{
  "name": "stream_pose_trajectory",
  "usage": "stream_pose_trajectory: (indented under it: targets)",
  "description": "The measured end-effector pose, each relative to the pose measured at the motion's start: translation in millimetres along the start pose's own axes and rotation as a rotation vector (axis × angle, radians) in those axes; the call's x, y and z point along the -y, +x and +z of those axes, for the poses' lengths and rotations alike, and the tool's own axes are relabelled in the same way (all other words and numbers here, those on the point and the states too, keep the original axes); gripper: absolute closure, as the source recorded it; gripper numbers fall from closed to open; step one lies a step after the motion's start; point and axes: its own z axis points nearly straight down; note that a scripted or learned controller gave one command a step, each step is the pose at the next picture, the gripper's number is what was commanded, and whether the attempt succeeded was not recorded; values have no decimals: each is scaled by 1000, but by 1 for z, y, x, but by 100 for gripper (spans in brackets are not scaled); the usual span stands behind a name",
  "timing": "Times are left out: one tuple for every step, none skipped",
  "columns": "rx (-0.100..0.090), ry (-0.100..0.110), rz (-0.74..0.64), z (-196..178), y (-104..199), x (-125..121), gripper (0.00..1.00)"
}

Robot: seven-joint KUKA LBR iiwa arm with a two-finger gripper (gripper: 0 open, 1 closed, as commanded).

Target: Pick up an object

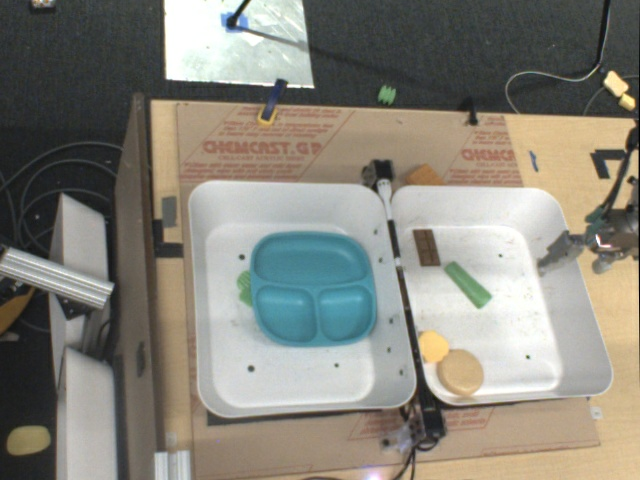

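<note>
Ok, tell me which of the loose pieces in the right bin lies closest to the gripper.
The green stick, lying at a slant mid-bin. The brown block sits further left by the divider; the yellow disc and tan round piece sit in the near-left corner. Gripper is at the right wall.

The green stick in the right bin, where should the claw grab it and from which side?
Grip the green stick at its middle, coming straight down, fingers across its narrow width. It lies flat and diagonal on the right bin floor, with bare floor along both long sides.

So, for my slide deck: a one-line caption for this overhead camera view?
Gripper at right bin's edge; green block, brown bar, two round discs inside; teal divided tray in left bin.
</note>
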Motion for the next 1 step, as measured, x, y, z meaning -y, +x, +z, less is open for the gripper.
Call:
stream_pose_trajectory:
  targets:
    - [-2, 3, -6, 107, 28, -67, 0]
